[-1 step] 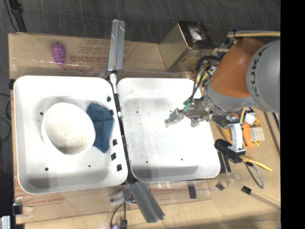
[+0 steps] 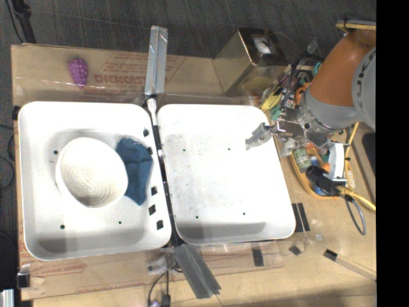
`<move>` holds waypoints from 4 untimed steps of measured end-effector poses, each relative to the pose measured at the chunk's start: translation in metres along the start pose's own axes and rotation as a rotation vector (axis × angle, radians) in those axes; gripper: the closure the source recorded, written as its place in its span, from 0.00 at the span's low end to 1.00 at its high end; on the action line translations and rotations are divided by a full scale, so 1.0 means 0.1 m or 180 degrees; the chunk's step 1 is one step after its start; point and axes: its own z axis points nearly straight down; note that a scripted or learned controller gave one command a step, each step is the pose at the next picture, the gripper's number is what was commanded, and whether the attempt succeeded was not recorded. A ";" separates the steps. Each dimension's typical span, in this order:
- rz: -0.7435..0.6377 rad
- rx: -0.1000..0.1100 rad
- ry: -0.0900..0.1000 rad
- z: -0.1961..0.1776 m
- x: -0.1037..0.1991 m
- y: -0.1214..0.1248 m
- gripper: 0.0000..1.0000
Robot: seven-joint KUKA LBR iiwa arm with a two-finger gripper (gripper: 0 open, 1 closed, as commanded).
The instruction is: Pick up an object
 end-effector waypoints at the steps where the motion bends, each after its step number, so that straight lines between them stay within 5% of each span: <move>1: -0.0713 -0.0013 -0.0002 -1.10 -0.01 -0.24 0.00; 2: -0.1134 -0.0019 -0.0007 -1.30 -0.13 -0.37 0.00; 3: -0.1994 -0.0002 0.0001 -0.61 -0.09 -0.13 0.00; 4: -0.0975 -0.0011 -0.0004 -0.79 0.03 0.56 0.00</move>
